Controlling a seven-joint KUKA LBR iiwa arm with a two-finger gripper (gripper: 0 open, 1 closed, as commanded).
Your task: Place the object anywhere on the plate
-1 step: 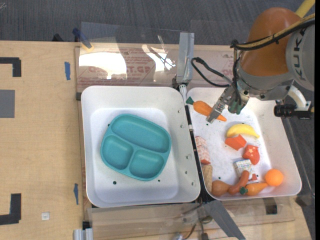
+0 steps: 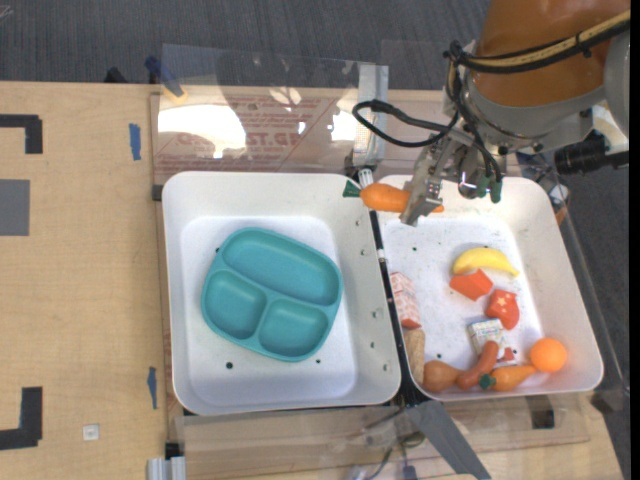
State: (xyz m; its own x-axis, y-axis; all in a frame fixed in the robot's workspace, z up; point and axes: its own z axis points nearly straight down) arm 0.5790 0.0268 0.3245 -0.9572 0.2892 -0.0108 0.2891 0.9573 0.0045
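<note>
Your arm enters from upper right, orange band above the wrist, cables looped around it. The gripper points down-left over the right bin's upper-left corner, fingers clamped on a carrot held above that bin's rim.

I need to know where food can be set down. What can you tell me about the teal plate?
The teal plate looks like smooth plastic, a rounded rectangle split into three compartments: one long one at the far side, two smaller ones nearer. It lies flat, turned slightly askew, on the floor of the left bin. Nothing rests on it.
</note>
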